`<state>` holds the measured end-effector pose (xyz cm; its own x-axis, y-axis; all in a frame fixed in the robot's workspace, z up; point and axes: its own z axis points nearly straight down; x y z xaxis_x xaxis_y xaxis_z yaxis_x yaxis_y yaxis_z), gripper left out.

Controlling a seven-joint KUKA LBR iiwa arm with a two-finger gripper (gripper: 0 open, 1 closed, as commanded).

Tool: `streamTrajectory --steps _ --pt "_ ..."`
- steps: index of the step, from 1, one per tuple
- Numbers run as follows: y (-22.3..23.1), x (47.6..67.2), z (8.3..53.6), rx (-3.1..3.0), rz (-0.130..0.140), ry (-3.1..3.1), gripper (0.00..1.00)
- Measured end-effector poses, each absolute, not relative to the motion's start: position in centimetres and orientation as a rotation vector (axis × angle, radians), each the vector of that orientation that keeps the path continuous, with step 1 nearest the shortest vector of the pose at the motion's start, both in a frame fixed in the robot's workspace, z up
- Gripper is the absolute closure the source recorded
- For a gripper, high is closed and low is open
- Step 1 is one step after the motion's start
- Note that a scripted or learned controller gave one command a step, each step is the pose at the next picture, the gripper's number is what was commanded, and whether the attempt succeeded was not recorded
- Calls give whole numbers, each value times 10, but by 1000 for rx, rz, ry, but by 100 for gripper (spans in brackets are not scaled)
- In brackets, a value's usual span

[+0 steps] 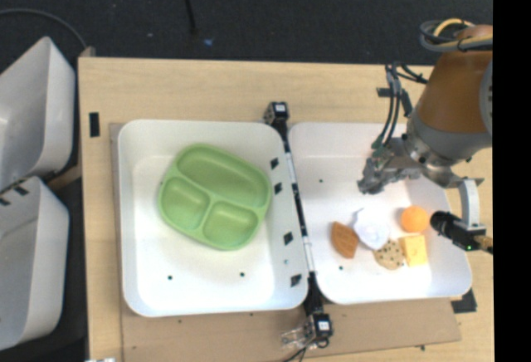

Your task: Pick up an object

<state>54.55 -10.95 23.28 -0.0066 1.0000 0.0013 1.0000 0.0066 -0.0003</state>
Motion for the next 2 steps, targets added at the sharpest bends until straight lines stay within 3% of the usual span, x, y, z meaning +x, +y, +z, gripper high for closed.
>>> streamTrajectory --steps 2 --pt "-5 524 241 -2214 -4 -2230 100"
